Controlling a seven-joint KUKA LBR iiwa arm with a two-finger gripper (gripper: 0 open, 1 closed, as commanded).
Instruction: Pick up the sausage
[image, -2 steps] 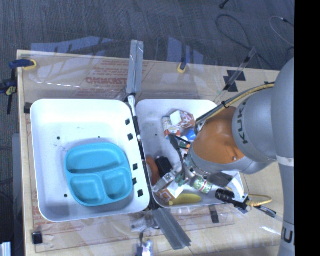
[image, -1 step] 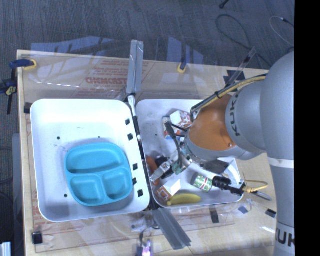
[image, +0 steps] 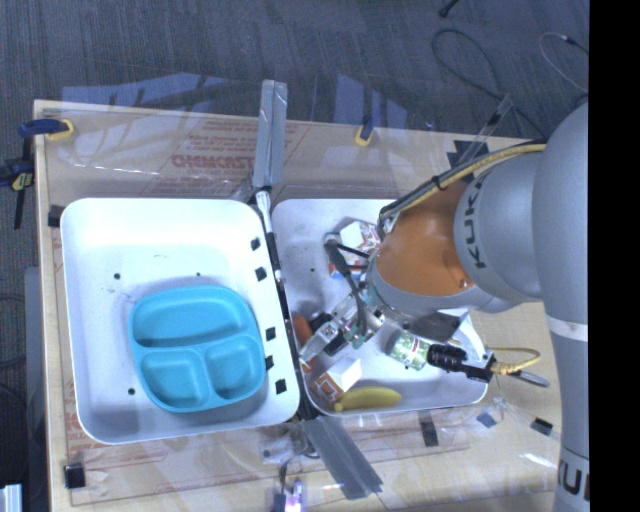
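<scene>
The sausage (image: 300, 327) shows as a small orange-brown piece at the left wall of the right bin (image: 300, 240), mostly hidden by the gripper. My gripper (image: 328, 338) is low in the right bin's front left part, right beside the sausage and touching or nearly touching it. The grey arm with its orange band (image: 425, 255) covers the middle of that bin. I cannot tell whether anything is held.
A yellow banana (image: 368, 398) lies along the right bin's front wall, with a small white and brown box (image: 336, 377) just left of it. A blue divided plate (image: 197, 345) sits in the left bin (image: 100, 250). Cables trail at the right.
</scene>
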